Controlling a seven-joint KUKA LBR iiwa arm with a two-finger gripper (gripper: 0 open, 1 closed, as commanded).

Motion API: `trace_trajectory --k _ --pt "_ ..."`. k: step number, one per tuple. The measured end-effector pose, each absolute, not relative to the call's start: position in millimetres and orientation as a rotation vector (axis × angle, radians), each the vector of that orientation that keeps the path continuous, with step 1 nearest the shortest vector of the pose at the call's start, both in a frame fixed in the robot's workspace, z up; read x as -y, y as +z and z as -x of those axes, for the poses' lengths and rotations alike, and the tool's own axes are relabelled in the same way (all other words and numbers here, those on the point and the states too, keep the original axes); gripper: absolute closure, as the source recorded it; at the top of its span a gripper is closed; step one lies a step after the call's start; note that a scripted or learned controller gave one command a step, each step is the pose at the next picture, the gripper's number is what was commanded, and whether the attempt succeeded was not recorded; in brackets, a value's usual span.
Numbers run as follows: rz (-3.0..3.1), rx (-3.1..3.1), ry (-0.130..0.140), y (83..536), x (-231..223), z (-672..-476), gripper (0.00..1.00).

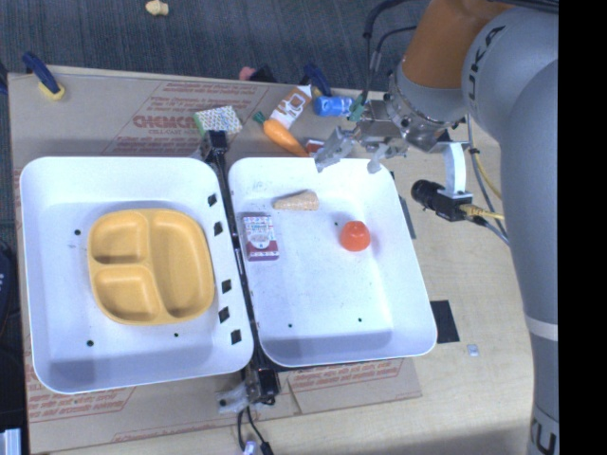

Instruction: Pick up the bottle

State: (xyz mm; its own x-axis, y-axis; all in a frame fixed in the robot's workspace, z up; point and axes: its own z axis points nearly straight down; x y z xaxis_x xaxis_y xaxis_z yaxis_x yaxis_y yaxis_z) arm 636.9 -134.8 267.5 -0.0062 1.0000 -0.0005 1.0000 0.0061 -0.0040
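The claw (353, 156) hangs over the far rim of the right bin (403, 263), its two fingers spread apart with nothing between them. One fingertip (325, 159) sits just above the rim; the other (377, 164) is just inside the bin's far edge.

The bottle (287, 108) lies on the cardboard outside the bins, left of the claw and a little beyond it, near but not touching. It is white with an orange cap end and lies tilted. Just beside the bottle, between it and the claw, lies a carrot (284, 137), close to the bin's rim. A blue item (332, 106) rests beyond the claw, just right of the bottle.

Inside the right bin, nearer the camera than the claw:
- a tan bread-like piece (296, 201), left of and below the claw;
- an orange ball (355, 236), almost directly below the claw, well apart from it;
- a red-and-white packet (260, 236) near the bin's left wall.

The left bin (38, 282), far left of the claw, holds a yellow divided plate (150, 264). A green-checked pad (218, 119) lies on the cardboard beyond the bins' shared corner.
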Motion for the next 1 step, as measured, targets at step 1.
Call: trace_trajectory --k 1 --pt "2.206 2.231 0.007 277.9 134.1 -637.3 1.00"
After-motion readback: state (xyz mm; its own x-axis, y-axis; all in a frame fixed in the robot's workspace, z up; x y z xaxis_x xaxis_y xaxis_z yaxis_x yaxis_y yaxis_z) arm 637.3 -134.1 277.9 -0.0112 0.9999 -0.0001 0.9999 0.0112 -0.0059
